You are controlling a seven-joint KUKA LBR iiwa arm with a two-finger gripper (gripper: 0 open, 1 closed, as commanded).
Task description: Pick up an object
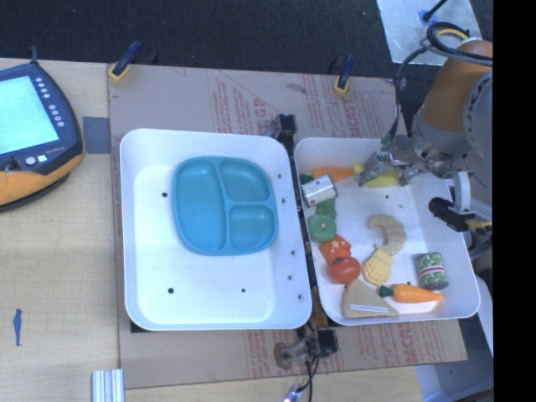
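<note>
My pincer (387,171) sits low in the right bin (452,308), at a yellow banana (378,179); grip state: I cannot tell. Left bin (134,224): 1 blue divided plate (224,204).

— Item one: any lettering on the cardboard sheet (251,99) under my bins?

— Red print runs in slanted lines across it, toward twelve o'clock above the bins and again along six o'clock. I cannot make out a single word.

— Item two: the pendant (29,132) at nine o'clock?

— Lit screen, a row of buttons; no characters I can read.

— Item three: the small green can (431,269) at four o'clock in my right bin (469,308)?

— It carries a label, too small to read.

— Entry closes: no legible text, brand or number.
</note>
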